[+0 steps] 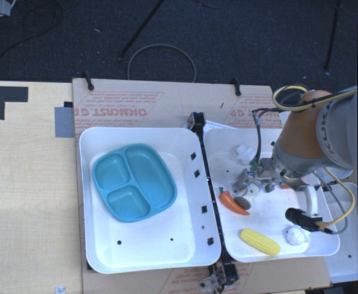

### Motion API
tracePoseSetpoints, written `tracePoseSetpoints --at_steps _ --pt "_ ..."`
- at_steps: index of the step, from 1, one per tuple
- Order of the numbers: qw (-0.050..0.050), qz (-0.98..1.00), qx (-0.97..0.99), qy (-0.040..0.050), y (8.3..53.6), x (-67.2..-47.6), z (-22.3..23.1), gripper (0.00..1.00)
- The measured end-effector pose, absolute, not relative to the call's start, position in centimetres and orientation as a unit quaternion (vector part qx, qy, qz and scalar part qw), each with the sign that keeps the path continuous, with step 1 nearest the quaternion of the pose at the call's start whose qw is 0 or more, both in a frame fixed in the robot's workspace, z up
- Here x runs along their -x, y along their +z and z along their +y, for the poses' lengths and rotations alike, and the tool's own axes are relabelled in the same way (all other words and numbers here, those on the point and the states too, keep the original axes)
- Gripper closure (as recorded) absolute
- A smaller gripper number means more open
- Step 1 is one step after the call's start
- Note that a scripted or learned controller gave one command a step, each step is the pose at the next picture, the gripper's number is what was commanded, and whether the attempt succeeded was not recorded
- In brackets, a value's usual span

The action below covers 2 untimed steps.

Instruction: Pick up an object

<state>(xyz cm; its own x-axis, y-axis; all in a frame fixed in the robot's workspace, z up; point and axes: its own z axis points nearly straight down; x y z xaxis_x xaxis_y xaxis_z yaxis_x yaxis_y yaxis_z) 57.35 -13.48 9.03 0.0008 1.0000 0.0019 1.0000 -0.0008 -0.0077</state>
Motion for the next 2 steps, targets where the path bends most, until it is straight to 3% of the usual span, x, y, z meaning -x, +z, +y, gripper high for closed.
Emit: tracePoseSetpoints --at_steps 1,2 --pt "0.003 -0.705 0.709 0.0015 10.3 -57.4 -13.6 1.0" --pt "-0.001 -0.704 0.71 -0.0003 14.8 -57.7 -14.3 1.0"
